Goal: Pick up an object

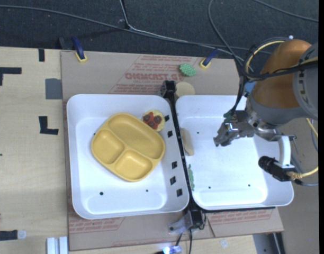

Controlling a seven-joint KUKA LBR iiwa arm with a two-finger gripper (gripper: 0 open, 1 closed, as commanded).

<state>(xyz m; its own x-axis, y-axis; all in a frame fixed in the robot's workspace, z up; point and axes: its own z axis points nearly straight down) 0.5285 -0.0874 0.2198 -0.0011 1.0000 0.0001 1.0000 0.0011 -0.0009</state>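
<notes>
Bench: wooden top with a cardboard sheet [151, 75] under two shallow white bins, dark floor and cables beyond the far edge.
Left bin: we see the left bin [82, 194] carrying a yellow divided tray [127, 147], set at a slant, three compartments up.
Small piece: a red-and-dark small object [153, 119] sits touching the tray's far right corner, close to the divider between the bins.
Right bin: the right bin [231, 189] has a pale flat item [187, 142] lying along its left wall, and a bit of green [190, 172] just nearer along the same wall.
Outside the bins: a green dotted piece [187, 69] rests on the cardboard past the far rims.
Arm: the gripper [225, 135] hangs over the middle of the right bin, well apart from every object.
Jaws: we cannot tell whether they stand apart or together; the tips are dark and small from this height.
Nothing held: we see no object at the tips.
Step in hand, as we judge it: choosing and approaching a target.
Doing it well: we would go for the pale item, travel left, come down straight, and keep off the bin wall, since it lies hard against it.
</notes>
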